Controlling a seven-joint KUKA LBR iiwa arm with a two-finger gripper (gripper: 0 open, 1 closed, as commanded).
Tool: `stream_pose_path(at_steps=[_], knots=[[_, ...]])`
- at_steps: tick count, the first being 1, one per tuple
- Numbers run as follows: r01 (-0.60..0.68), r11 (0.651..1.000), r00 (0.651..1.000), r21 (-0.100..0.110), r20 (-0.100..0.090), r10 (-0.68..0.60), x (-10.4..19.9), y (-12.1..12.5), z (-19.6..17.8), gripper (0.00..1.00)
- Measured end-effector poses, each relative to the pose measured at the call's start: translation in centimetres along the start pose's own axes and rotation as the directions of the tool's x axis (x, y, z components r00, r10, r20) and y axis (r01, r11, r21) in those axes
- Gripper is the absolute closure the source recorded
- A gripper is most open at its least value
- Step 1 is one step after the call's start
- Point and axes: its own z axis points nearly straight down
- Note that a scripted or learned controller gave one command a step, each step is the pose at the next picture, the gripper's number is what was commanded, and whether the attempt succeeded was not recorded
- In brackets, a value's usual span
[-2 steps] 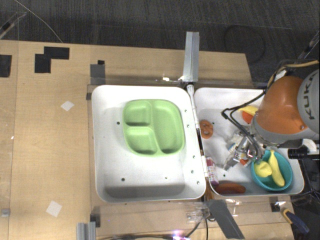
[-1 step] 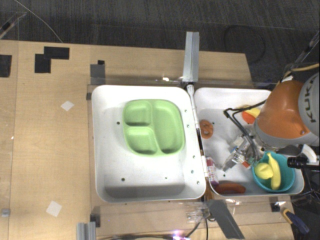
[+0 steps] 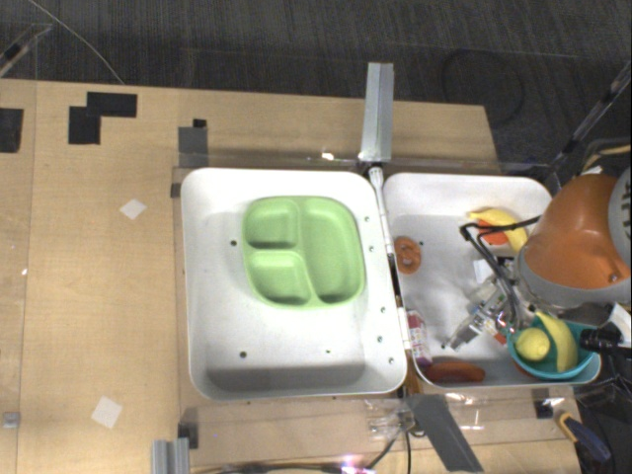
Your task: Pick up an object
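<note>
The task names no particular object; the candidates lie in the right bin (image 3: 434,191). A yellow banana-like piece (image 3: 496,219) sits near its far edge, a small brown ring-shaped item (image 3: 407,253) by its left wall, and a reddish sausage-shaped item (image 3: 456,370) along its near edge. A blue bowl (image 3: 578,367) in the near right corner holds a yellow fruit (image 3: 533,345).

The gripper (image 3: 464,334) hangs low over the middle of this bin, just above the sausage-shaped item, likely positioned for a descent. Nothing is visible between its fingers; whether they are spread or closed cannot be determined.

The left bin (image 3: 212,265) carries a green divided tray (image 3: 301,250) at its centre, well apart from the arm.
</note>
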Motion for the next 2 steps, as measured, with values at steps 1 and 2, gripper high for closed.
stream_pose_path(at_steps=[1, 2], knots=[[-0.047, 0.999, 0.999, 0.007, -0.001, 0.047, -4.38, -5.92, 0.1, 0.0], [0.001, 1.0, 1.0, 0.007, -0.003, -0.001, -4.48, -6.03, 0.1, 0.0]])
